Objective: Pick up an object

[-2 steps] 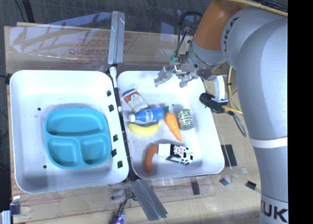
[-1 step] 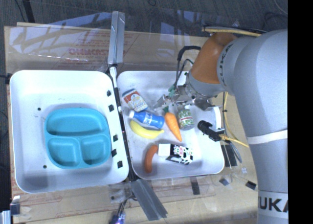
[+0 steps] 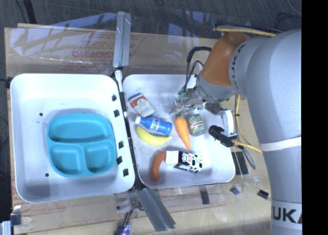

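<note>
End effector (image 3: pixel 185 101) state cannot be told; it is seen low in the right bin (image 3: pixel 154 181), crowded by a carrot (image 3: pixel 182 132) and small jar (image 3: pixel 196 124). Nearer lie a cow-patterned carton (image 3: pixel 187 160) and sausage (image 3: pixel 157 166); a blue tray (image 3: pixel 81 143) occupies the left bin (image 3: pixel 31 93).

We see a brown bench (image 3: pixel 66 49) bearing 2 shallow white bins side by side, the left bin (image 3: pixel 25 105) and the right bin (image 3: pixel 215 170), touching.
</note>
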You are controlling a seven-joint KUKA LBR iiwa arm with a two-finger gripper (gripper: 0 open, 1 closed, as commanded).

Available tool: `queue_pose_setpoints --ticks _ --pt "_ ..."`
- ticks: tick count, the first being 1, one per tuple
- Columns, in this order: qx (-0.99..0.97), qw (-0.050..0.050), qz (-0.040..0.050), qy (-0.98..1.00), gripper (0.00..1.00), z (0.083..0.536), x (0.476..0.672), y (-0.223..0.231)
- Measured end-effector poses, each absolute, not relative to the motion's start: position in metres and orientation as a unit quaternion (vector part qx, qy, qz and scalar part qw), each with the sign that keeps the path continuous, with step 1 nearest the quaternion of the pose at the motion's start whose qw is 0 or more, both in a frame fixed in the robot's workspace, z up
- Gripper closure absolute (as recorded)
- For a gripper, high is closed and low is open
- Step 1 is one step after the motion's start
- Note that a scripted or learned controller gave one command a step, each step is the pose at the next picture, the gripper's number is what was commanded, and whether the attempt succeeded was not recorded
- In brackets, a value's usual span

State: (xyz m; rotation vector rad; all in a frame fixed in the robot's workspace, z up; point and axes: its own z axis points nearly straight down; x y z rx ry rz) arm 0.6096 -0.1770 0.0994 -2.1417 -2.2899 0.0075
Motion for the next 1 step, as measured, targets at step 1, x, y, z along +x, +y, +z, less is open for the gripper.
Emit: queue_pose_setpoints --ticks 1 --pt "-0.647 0.001 0.0008 -0.763 1.00 0.2204 0.6152 -0.1238"
